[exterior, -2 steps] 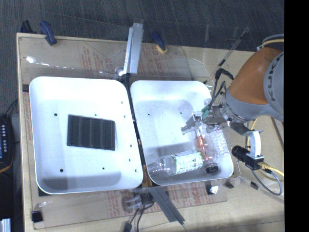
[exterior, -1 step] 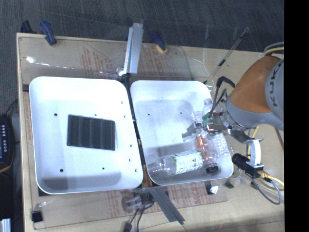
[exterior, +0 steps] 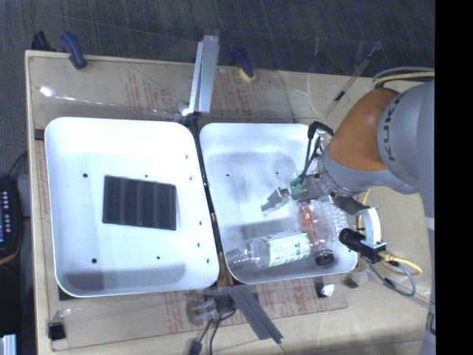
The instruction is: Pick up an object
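Note:
My gripper (exterior: 276, 200) hangs low over the middle of the right bin (exterior: 244, 150), reaching in from the right below the orange band (exterior: 360, 135). Nothing shows in it. Just right of it lies a clear plastic bottle with reddish marks (exterior: 313, 225), partly under the wrist. A larger clear bottle with a green-and-white label (exterior: 275, 249) lies on its side along the bin's front wall, its dark cap (exterior: 324, 258) pointing right. In the left bin (exterior: 66, 154) a flat black ridged panel (exterior: 139, 202) rests on the floor.
A metal bar (exterior: 204, 74) stands at the back where the two bins meet. Blue clamps (exterior: 73, 50) (exterior: 242, 63) grip the bench's far edge. Cables and a black fitting (exterior: 363, 243) hang off the arm by the right bin's front right corner.

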`<state>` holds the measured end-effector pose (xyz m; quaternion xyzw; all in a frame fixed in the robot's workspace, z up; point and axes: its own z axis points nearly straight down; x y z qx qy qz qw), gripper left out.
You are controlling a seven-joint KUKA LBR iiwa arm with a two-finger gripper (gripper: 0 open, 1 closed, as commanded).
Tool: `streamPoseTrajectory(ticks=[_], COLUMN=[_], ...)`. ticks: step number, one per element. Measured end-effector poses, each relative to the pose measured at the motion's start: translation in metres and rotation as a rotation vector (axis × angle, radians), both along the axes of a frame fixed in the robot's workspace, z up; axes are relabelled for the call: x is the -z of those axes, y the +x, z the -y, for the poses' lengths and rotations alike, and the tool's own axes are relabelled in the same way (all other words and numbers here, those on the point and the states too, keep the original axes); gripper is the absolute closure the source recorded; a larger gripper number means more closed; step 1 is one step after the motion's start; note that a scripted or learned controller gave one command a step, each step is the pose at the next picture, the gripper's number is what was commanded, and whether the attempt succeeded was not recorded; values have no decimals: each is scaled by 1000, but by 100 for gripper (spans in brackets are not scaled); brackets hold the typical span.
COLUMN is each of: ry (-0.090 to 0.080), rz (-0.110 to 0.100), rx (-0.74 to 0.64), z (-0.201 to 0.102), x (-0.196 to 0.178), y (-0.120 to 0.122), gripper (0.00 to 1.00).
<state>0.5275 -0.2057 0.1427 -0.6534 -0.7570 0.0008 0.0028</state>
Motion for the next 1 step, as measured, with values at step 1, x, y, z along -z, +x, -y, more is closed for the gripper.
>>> streamPoseTrajectory(ticks=[1], ry=[0], rz=[2], rx=[-126], z=[4], x=[-33], y=[-31], gripper=[0])
